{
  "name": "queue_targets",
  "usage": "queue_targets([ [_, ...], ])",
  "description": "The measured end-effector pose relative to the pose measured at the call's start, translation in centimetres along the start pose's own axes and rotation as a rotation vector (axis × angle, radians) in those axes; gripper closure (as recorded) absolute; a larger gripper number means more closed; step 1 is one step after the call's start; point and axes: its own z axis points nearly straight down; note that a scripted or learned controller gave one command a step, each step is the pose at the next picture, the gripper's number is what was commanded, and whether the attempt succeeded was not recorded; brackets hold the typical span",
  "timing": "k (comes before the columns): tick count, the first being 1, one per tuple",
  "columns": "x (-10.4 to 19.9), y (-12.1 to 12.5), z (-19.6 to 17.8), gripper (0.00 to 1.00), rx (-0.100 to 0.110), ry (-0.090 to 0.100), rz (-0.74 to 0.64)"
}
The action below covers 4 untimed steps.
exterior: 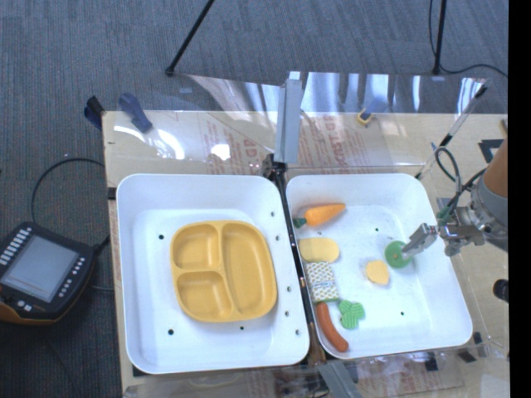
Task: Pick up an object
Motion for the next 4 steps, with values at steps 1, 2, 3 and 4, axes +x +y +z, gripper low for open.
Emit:
queue_targets([
  [1, 0.7, 4.5, 10.9, 0.00, -0.002, 0.000, -0.045],
  [2, 0.7, 4.5, 9.9, 1.00, -0.002, 0.001, -0.044],
  [3, 10.9, 5.9, -3.4, 1.00, -0.016, -0.001, -0.072],
  [4, 11.2, 1.6, -0.3, 1.00, 0.002, -0.001, -0.009],
])
